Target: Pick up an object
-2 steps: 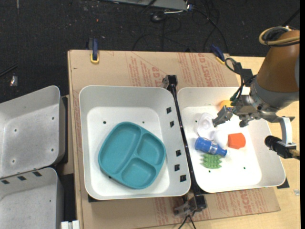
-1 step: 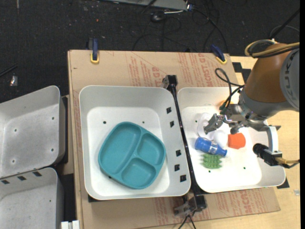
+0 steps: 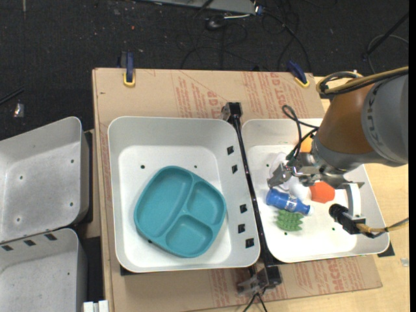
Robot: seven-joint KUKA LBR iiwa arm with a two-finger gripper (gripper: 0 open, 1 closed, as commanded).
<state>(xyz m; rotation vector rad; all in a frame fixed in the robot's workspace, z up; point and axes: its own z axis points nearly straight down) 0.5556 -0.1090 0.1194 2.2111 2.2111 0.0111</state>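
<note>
Over on the left, the left bin [image 3: 123, 138] is holding a teal divided plate [image 3: 180, 210], lying flat and filling most of the floor there, well apart from the action. Moving right past the black strip where the two bins meet, the right bin [image 3: 312, 242] is carrying the small things: a blue bottle [image 3: 287, 201] lying on its side, a green spiky toy [image 3: 290, 220] touching its near side, and an orange object [image 3: 321, 191] just to the right. The gripper [image 3: 288, 172] is hanging over the bottle's far end, low in the bin. Whether it is spread or pinched together I cannot tell from here, and I am seeing nothing held in it. The arm [image 3: 364, 129] is reaching in from the right, over the bin's far right part.

The bottle is looking like the target. To take it well, I would say the grip should be closing across its narrow body, not along its length, and coming straight down so it is not rolling into the toy.

Room is tight: the left wall is sitting near the bottle, while the near right floor is lying open. Lifting straight up is looking safest.
</note>
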